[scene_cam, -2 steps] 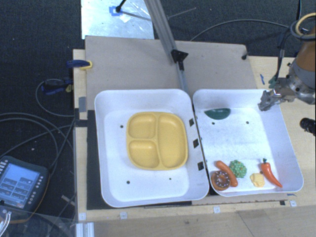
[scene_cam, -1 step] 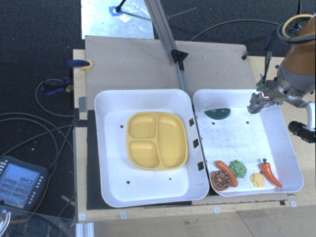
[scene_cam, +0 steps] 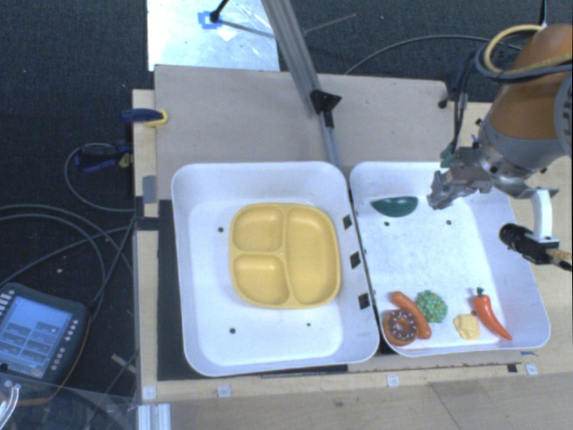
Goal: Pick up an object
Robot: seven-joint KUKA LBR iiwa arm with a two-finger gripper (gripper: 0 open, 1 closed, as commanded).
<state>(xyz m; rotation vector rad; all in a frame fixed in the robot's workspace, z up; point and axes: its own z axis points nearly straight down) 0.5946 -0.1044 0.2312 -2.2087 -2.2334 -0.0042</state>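
The surface (scene_cam: 385,119) is a pale board that carries two shallow white bins side by side. The left bin (scene_cam: 201,330) holds a yellow divided plate (scene_cam: 285,253) with three compartments, lying flat near the middle. The right bin (scene_cam: 524,307) holds the small things. The arm (scene_cam: 533,106), grey with an orange section, reaches in from the right and ends over the far part of the right bin. Its gripper (scene_cam: 445,191) hangs low above the bin's far edge, just beside a dark green bowl-like piece (scene_cam: 395,206) that lies on the bin floor, and nothing shows between the fingers; whether they are open or closed cannot be told from this angle. Along the near edge of the right bin lies a row of toy foods: a brown doughnut (scene_cam: 399,327) at the near left corner, a red sausage (scene_cam: 411,313) touching it, a green broccoli (scene_cam: 431,305) just beside the sausage, a small yellow piece (scene_cam: 466,327) further right, and an orange-red chili pepper (scene_cam: 489,314) near the right wall.
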